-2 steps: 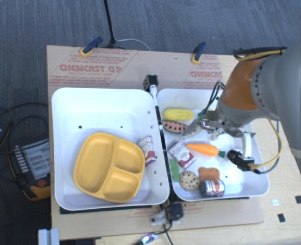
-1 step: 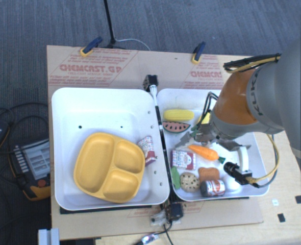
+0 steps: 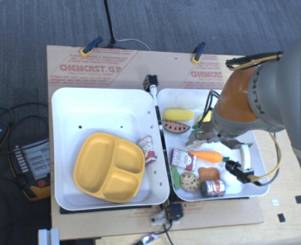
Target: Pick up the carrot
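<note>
Currently the carrot point(image 3: 207, 156) rests on the floor of the right bin point(image 3: 191, 98). It lies on its side with its length running across the view and a bit of green at the end nearer the divider between the bins. The gripper point(image 3: 197, 136) hangs just behind the carrot, over that green end and close to it, though contact cannot be made out. Whether the gripper is open or closed I cannot tell, because the wrist covers it from above. The arm point(image 3: 242, 101), grey with an orange band, comes in from behind the carrot and to the view's right of it. A red and white packet point(image 3: 182, 159) lies at the carrot's green end, touching or very nearly touching it. Just in front of the carrot sits a brown lump point(image 3: 208, 174). A cookie point(image 3: 190, 180) lies beside the lump, on the packet's side. A can point(image 3: 212, 188) lies on its side a little farther forward of the carrot than the lump. Behind the carrot, beyond the gripper, is a watermelon slice point(image 3: 176, 127), and a corn cob point(image 3: 177, 115) lies farther back again. Well apart from the carrot, across the divider, the left bin point(image 3: 99, 111) holds a yellow plate point(image 3: 109, 166) with three compartments. A second packet point(image 3: 147, 148) sits between that plate and the divider, nearer the carrot than the plate is.
</note>
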Available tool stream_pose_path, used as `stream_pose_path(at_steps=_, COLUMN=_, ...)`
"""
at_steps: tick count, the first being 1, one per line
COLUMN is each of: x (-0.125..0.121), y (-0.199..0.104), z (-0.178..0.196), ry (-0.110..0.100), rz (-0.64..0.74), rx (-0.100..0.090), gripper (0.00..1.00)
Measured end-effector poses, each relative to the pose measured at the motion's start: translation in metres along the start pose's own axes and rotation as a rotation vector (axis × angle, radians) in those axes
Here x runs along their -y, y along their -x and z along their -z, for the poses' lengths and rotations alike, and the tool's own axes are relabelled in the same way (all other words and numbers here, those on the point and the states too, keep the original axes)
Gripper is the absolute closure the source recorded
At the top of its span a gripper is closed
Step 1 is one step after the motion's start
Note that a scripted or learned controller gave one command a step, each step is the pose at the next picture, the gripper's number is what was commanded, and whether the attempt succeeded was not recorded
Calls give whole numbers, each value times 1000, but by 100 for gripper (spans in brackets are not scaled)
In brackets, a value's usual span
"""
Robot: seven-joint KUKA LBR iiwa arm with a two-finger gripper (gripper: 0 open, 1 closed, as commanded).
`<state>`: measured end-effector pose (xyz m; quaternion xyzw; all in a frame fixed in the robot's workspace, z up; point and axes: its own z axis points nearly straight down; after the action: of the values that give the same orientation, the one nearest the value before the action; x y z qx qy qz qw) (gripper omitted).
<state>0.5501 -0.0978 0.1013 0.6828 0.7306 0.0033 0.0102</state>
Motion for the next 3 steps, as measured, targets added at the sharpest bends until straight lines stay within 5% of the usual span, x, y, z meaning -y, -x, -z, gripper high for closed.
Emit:
stream_pose_path(at_steps=1, x=1, y=0, z=-1, ry=-2, rz=0, rx=-1, gripper=0)
stream_pose_path(at_steps=2, x=63, y=24, z=-9, ry=-1, rz=-61, rx=-4, gripper=0)
stream_pose_path(at_steps=3, x=62, y=25, z=1, ry=1, rz=-61, rx=-3, gripper=100)
